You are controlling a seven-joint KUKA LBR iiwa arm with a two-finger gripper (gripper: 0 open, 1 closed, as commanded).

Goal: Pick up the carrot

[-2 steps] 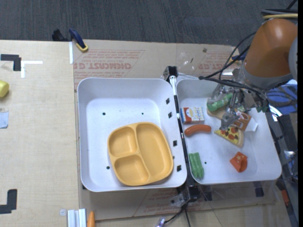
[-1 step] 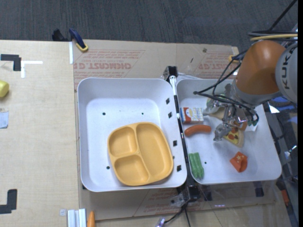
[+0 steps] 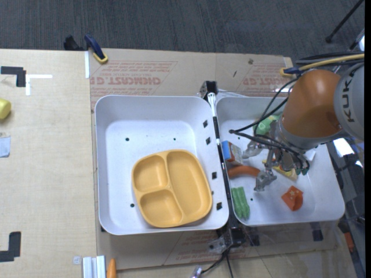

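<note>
Green vegetable (image 3: pixel 240 202) by near wall; carrot (image 3: pixel 244 170) just behind — fingers (image 3: pixel 264 181) beside.

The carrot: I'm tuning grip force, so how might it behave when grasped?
The carrot looks slim and tapered, so it may roll or pivot if pinched. Its smooth look suggests stiff, light and slippery. It lies near the bin wall, so a nudge may wedge it.
</note>
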